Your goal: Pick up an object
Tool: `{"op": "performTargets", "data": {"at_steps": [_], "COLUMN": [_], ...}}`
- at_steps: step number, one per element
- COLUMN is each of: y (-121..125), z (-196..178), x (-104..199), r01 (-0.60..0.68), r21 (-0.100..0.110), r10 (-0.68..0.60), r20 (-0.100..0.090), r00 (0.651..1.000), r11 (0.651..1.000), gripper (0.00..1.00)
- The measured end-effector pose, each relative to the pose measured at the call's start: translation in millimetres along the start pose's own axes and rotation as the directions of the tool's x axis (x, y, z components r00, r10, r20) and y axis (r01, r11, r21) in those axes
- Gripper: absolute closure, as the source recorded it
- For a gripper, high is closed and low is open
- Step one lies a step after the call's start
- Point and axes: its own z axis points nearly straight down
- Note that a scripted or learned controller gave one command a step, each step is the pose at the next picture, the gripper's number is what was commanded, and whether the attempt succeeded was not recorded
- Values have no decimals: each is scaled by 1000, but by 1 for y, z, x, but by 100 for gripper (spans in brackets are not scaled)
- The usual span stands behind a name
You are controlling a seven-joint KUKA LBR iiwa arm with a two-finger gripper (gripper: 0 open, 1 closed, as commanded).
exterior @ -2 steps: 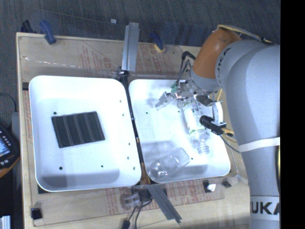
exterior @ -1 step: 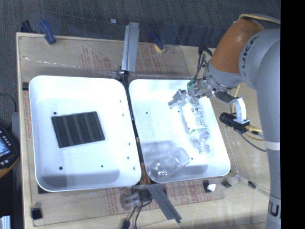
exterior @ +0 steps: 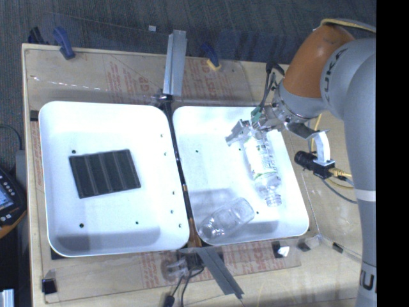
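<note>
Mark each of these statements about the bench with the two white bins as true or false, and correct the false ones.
1. A dark ribbed rectangular panel lies in the left bin. True.
2. A clear plastic bottle lies in the right bin. True.
3. The end effector hovers over the left bin. False: it is over the right bin, near the upper end of the bottle.
4. The bottle stands upright. False: it lies on its side along the bin floor.
5. A crumpled clear plastic container sits near the front edge of the right bin. True.
6. The arm reaches in from the left of the view. False: it enters from the right.
</note>
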Motion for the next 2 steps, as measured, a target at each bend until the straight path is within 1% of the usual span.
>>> {"op": "performTargets", "data": {"at_steps": [2], "y": [2], "z": [-4], "x": [-3], "r01": [14], "r21": [-1], "r10": [-14], "r20": [1], "r00": [1000], "r11": [1000], "gripper": [0]}}
